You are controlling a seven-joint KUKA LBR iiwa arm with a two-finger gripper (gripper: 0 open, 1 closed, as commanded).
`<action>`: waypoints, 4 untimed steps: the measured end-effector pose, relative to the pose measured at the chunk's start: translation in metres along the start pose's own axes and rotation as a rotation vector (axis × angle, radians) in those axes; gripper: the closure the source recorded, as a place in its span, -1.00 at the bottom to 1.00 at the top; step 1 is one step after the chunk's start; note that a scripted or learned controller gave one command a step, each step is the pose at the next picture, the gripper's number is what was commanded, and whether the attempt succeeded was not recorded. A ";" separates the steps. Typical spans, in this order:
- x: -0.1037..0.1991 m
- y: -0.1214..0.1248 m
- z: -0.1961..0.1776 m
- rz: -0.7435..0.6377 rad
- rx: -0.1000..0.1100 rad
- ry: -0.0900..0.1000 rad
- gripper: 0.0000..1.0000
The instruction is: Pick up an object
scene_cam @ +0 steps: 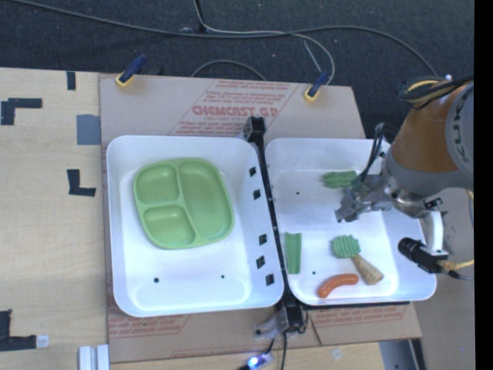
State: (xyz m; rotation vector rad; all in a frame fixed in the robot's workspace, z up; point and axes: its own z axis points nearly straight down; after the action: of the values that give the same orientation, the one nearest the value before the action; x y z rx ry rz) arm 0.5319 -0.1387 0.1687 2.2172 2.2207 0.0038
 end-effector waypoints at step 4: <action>0.168 0.008 -0.035 -0.005 0.006 0.003 1.00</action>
State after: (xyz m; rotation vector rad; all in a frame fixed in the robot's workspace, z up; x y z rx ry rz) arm 0.5393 0.0290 0.2037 2.2158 2.2309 -0.0002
